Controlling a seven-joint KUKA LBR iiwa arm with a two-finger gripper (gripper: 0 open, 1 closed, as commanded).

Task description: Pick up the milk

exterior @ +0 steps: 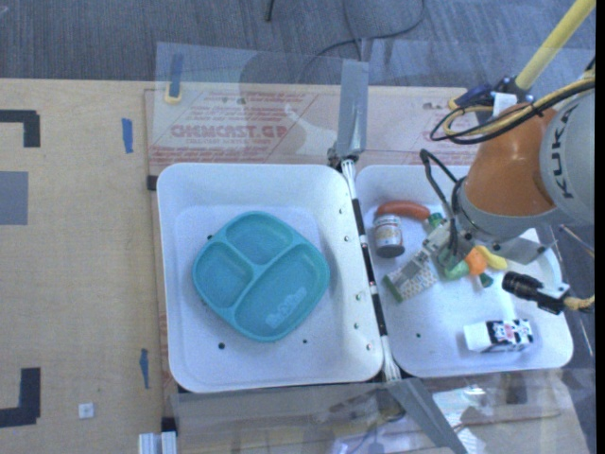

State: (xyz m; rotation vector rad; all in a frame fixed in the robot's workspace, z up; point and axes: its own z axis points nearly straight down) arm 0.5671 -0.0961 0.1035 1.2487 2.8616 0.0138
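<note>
Milk (498,335) is seen as a small white carton with black cow patches, lying on its side in the near right corner of the right bin (416,343), apart from everything else in that bin. Nothing is touching it.

Just beyond it, toward the middle of the right bin, a flat grey packet (412,279) is laid at a slant. Beside that packet, further right, the gripper (452,252) is lowered among a small cluster of toy foods; a green piece (458,269) and an orange piece (480,258) are seen right at its tip. Whether its fingers are spread or pressed together cannot be told, since they are hidden by the wrist and the clutter. A black cylindrical part (532,290) is seen projecting from the arm on the right, above the bin's right rim.

A little further back, a small metal can (387,235) is stood upright near the divider between the 2 bins, and behind it a sausage-like orange-red item (405,210) is laid across the bin floor.

In the left bin (189,197), a teal plate (262,274) with 3 compartments is set near the centre, slightly turned.

Above the right bin, the arm (515,173) is seen with its orange band, with dark cables looped over it. Beyond the bins, a clear sheet with red lettering (232,129) is laid on the wooden bench (76,253).
</note>
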